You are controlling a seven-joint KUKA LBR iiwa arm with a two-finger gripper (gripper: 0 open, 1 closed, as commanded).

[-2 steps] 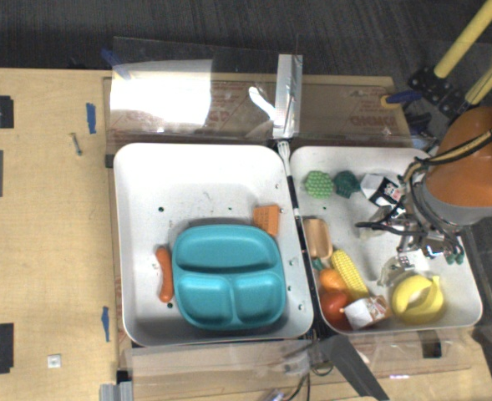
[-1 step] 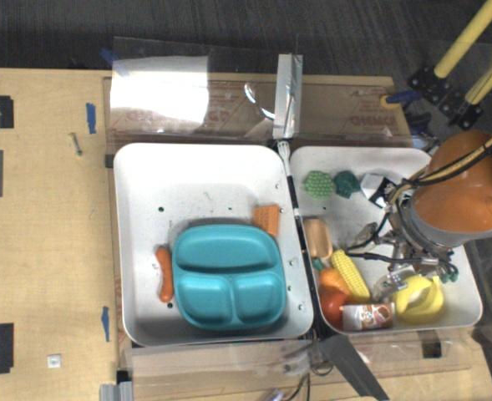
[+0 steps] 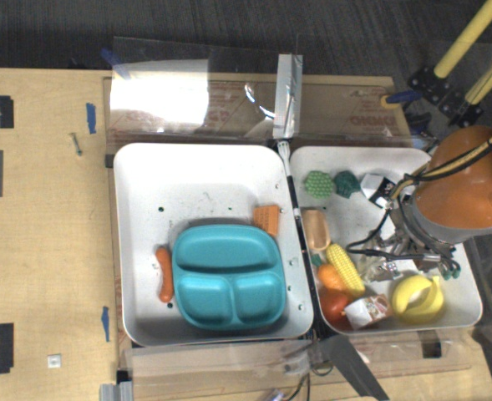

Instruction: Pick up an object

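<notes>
The bench (image 3: 37,224) is pale, grainy wood-fibre board with black corner marks and blue tape tabs. On it sit two shallow white plastic bins with rounded corners, side by side and touching along a centre ridge.

The left bin (image 3: 145,182) has a speckled, scuffed floor. A teal tray (image 3: 227,276), smooth moulded plastic with rounded edges and three compartments, lies in its near half. A ridged orange block (image 3: 266,217) touches the tray's far right corner. A slim orange carrot (image 3: 165,274) lies along the tray's left edge.

The right bin (image 3: 471,299) holds most of the small items. The arm (image 3: 463,182), with its glossy orange band and grey metal wrist trailing black cables, hangs over the bin's right half. The gripper (image 3: 408,257) sits low, just above a smooth yellow lemon-like fruit (image 3: 417,297) near the front wall; whether its fingers are open or shut cannot be made out.

A knobbly yellow corn cob (image 3: 344,267) lies slanted in the middle left. A tan bread-like piece (image 3: 316,230) lies beside the ridge. A round red tomato (image 3: 333,306) sits at the front, touching a small white-and-red carton (image 3: 367,311). At the back lie a bumpy green clump (image 3: 318,184) and a darker teal lump (image 3: 347,183), just beside each other.
</notes>
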